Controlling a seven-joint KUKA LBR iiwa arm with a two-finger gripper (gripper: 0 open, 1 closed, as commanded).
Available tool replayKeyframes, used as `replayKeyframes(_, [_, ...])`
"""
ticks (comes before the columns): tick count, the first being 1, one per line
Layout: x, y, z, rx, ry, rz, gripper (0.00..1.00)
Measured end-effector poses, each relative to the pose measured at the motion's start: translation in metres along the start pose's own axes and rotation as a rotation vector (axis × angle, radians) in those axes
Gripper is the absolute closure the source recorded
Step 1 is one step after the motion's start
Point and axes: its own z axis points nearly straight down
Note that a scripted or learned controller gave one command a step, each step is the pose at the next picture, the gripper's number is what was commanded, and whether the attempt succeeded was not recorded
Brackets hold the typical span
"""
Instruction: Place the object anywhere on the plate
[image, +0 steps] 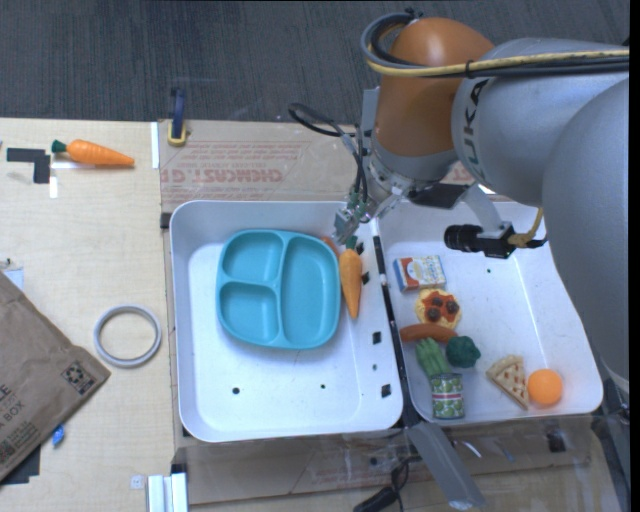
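An orange toy carrot, tapered and pointing down, lies in the left bin touching the blue three-part plate at the plate's 3 o'clock rim. The bins rest on a pale wood counter with brown cardboard behind. The claw hangs just at the carrot's 12 o'clock; whether it is released or clenched I cannot tell.
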Motion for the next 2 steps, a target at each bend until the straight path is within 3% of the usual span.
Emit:
replayKeyframes(1, [0.044,-0.0599,0.0121,0.003,0.002,0.576,1.0])
replayKeyframes(2, [0.0439,-0.0599,0.012,0.003,0.002,0.577,0.0])
